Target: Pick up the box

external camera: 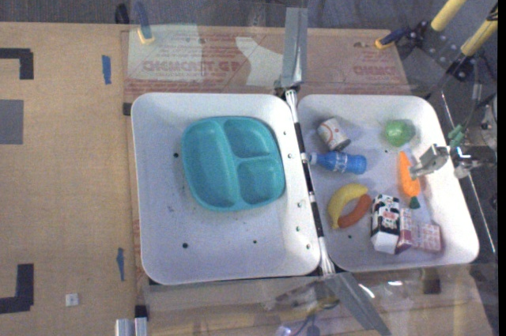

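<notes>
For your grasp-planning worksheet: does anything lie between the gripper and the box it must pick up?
Yes. The carrot lies just under the gripper, between it and the box below in the view. The cow-patterned carton leans against the box's left side.

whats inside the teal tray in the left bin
The teal tray in the left bin has three compartments, and all three look bare, with just teal surface showing. Whatever lies under the tray is covered by it.
</notes>
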You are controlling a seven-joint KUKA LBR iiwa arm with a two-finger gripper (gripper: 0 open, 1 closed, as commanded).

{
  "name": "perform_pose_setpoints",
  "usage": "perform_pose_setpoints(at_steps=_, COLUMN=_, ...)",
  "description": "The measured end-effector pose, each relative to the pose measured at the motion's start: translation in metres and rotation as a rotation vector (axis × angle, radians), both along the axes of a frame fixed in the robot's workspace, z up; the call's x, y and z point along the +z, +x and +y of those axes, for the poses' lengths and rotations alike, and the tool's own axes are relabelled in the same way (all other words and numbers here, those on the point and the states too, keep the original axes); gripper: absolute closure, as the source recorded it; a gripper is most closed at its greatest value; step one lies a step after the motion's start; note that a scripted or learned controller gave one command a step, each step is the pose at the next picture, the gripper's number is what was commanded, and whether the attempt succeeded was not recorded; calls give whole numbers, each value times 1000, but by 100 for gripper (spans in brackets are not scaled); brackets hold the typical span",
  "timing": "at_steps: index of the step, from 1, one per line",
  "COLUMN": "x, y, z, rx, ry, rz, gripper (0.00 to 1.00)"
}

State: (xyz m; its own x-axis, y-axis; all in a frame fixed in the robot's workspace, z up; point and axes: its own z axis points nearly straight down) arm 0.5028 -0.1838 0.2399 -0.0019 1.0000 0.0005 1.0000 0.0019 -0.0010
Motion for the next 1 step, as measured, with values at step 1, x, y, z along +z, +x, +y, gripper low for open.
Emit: perform_pose_setpoints(at_steps=1, x=-152, y=33, z=28, rx=-90, ry=-1, rz=-6, gripper=0)
